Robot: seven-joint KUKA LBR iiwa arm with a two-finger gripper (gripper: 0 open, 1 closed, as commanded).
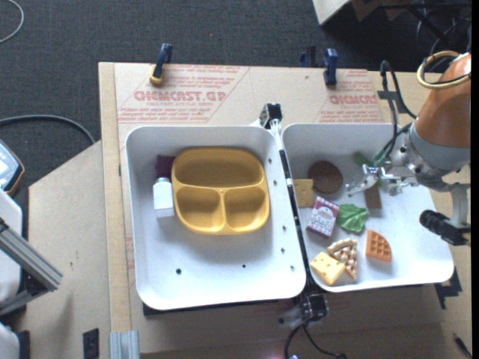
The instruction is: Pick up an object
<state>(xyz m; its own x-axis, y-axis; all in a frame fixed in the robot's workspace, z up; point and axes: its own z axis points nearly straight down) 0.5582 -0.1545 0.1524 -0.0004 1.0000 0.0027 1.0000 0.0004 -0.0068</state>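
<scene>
Your gripper [372,179] hovers over the right bin [419,271]; you cannot tell how it is set. Closely packed toy food could make it nudge a neighbour: brown cookie [325,176], cracker [303,192], red packet [323,217], green leaf [352,217], waffle [379,246], cheese [327,267]. The left bin [150,268] holds a yellow divided tray [220,190] and a small white bottle [163,197].

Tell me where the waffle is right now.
The waffle lies in the right bin, near its front edge, right of the pizza slice.
</scene>
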